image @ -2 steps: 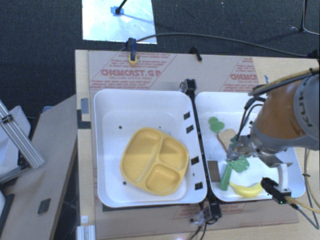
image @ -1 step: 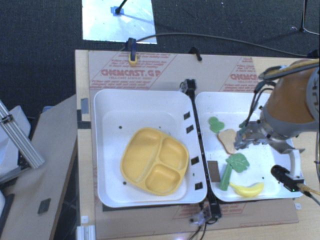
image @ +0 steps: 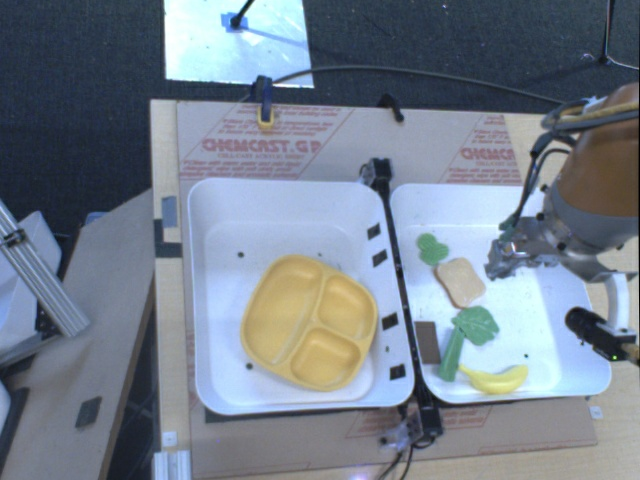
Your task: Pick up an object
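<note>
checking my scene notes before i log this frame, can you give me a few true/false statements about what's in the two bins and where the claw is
1. The yellow divided tray lies in the left bin. True.
2. The banana lies in the left bin. False: it lies in the right bin, near its front edge.
3. The claw is above the right bin. True.
4. The tan bread slice is between the claw's fingers. False: it lies on the bin floor, left of the claw.
5. The green broccoli piece lies between the bread slice and the banana. True.
</note>
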Action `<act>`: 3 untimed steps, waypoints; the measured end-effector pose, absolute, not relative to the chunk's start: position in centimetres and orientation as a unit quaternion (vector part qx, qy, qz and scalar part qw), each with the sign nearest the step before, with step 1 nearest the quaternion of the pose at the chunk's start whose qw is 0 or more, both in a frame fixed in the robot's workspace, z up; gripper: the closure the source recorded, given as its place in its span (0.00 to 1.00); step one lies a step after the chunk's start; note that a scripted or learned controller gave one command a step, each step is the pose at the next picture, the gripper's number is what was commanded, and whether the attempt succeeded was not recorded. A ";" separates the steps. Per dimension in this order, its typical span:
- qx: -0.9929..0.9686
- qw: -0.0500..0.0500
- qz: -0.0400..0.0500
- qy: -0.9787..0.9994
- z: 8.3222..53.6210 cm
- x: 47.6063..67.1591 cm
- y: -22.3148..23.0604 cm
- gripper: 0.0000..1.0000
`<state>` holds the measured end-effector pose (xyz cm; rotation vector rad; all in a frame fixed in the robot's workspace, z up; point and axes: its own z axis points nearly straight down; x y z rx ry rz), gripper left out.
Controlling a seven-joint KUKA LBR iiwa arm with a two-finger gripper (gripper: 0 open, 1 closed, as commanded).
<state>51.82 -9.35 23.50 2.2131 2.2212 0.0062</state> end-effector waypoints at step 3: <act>0.704 0.001 0.002 0.711 26.8 55.1 0.0 1.00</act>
